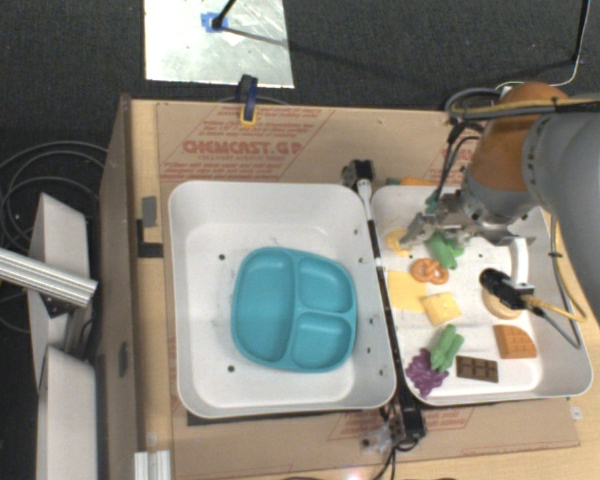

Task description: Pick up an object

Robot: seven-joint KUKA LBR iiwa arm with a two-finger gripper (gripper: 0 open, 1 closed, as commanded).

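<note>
Over the right bin, nothing lifted yet

My gripper (pixel 435 226) is down among the toy food; I can't tell its opening or hold. A green piece (pixel 446 248) lies just under it, pretzel (pixel 430 270) beyond — the pick looks still undone.

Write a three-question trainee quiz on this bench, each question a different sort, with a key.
1. True or false: the blue divided plate lies in the right bin.
2. Which lies nearest the purple grapes? A) chocolate bar B) waffle C) pretzel
3. Fill in: the tool hangs over the ____ bin.

Key: 1 false, it lies in the left bin; 2 A; 3 right.
</note>
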